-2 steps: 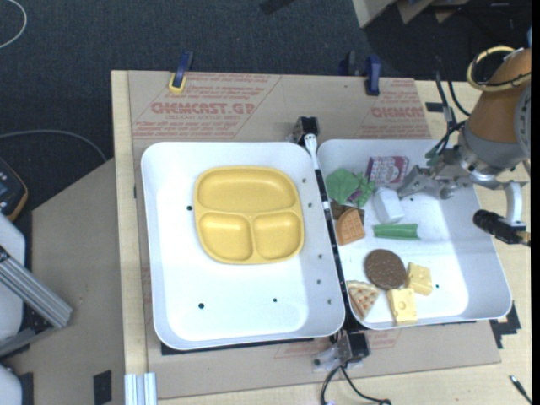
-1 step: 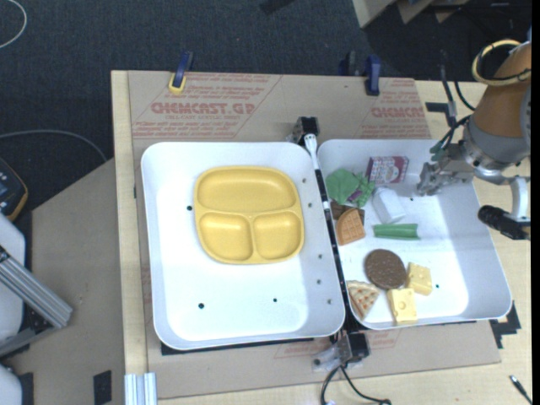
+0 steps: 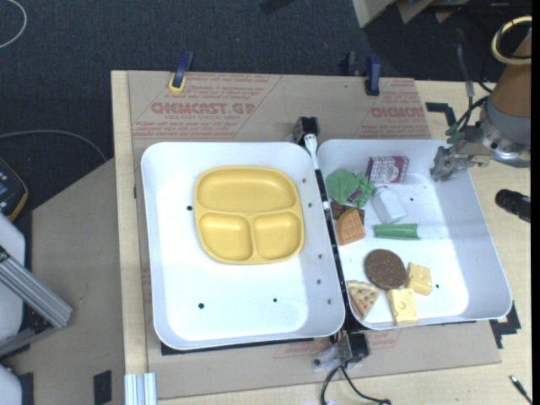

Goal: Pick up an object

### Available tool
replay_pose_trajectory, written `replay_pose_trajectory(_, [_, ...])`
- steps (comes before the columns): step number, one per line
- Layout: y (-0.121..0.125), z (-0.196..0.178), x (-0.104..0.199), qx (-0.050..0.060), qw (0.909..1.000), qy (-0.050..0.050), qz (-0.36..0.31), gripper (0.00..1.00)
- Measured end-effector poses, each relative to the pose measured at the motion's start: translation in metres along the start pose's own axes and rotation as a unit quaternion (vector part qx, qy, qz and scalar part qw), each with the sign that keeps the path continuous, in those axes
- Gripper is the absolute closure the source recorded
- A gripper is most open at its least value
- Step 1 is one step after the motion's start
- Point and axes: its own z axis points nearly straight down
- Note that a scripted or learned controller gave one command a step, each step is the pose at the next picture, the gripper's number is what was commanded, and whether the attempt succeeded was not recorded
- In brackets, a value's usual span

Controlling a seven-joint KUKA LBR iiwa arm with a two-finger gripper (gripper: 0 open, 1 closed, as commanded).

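Two white bins sit on a cardboard-topped bench (image 3: 253, 99) over dark carpet (image 3: 84, 24). The left bin (image 3: 169, 310) holds a yellow tray (image 3: 249, 213); toy food (a brown patty (image 3: 385, 268) among it) crowds the right bin's (image 3: 472, 251) left half. The gripper (image 3: 445, 165) hovers at its far right rim.

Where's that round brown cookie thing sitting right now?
The round brown cookie lies in the right bin, toward its near edge, between the waffle piece and the yellow cheese cubes.
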Motion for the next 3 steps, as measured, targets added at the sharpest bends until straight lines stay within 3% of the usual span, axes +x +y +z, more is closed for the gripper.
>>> replay_pose_trajectory(2, [0.001,-0.079,0.009,0.001,1.0,0.001,0.0,1.0])
replay_pose_trajectory(3, [-0.03,-0.07,0.046,0.006,1.0,0.003,-0.001,1.0])
